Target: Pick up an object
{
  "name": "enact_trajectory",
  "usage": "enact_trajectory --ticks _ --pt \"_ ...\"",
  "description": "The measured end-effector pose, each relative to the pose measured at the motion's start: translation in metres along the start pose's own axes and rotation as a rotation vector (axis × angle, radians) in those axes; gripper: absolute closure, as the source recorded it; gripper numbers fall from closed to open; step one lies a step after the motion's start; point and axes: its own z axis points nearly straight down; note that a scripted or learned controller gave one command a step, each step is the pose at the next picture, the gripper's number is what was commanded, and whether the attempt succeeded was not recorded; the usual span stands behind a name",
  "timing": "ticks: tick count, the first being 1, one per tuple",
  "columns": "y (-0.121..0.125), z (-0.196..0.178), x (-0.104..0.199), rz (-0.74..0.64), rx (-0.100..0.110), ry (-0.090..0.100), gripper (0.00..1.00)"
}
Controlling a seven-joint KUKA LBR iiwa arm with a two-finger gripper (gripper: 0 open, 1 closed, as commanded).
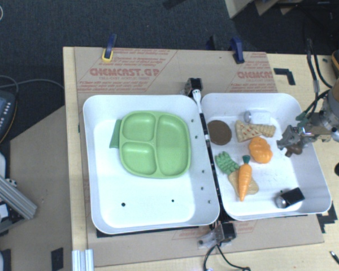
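The right bin (313, 179) holds several small items. A brown disc (219, 131) lies at its left, with a tan waffle-like piece (254, 130) and a white and grey item (259, 117) behind it. An orange fruit (260, 150) sits in the middle, and a carrot (244, 179) and a green leafy piece (226, 162) lie nearer the front left. At the front right rests a small black object (289, 197). My gripper (291, 143) hangs over the bin's right side, just right of the orange fruit, and nothing shows in it.
The left bin (101, 179) carries a green divided plate (155, 144). A black divider (206, 151) runs between the bins. Clamps (108, 49) sit at the bench's far edge, and cables (315, 78) trail down by the arm at the right.
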Motion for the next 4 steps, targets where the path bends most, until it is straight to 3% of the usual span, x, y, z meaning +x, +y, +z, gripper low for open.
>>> enact_trajectory --ticks 1,3,4 --pt "0.037 0.013 0.034 0.002 0.001 0.000 1.00" --pt "0.104 0.000 0.113 0.001 0.000 0.001 1.00" --pt "0.110 0.015 0.115 0.005 0.006 0.001 1.00"
